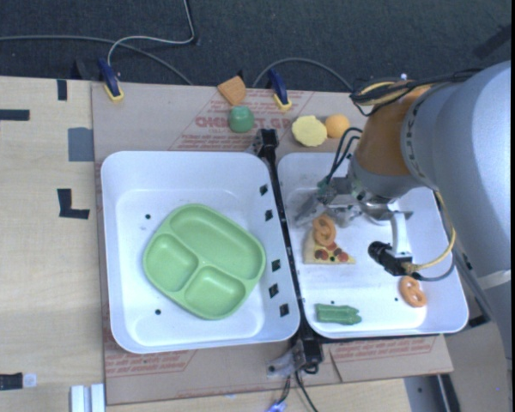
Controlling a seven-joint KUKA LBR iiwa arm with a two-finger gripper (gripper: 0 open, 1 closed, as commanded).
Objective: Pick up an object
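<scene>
The arm (451, 136) reaches in from three o'clock over the right bin (442, 316); the left bin (120, 178) holds a green tray (204, 260) at its centre; the gripper (324, 213) hangs low at the right bin's ten o'clock, just above an orange ring (324, 230) and a pizza slice (329, 253), its tips too blurred to tell whether spread or pressed together; a green pod (337, 314) lies at six o'clock, an orange pretzel (412, 292) at four.

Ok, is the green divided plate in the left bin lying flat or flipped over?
Right side up. The green divided plate lies flat in the left bin with its three compartments facing up, nothing in them.
</scene>
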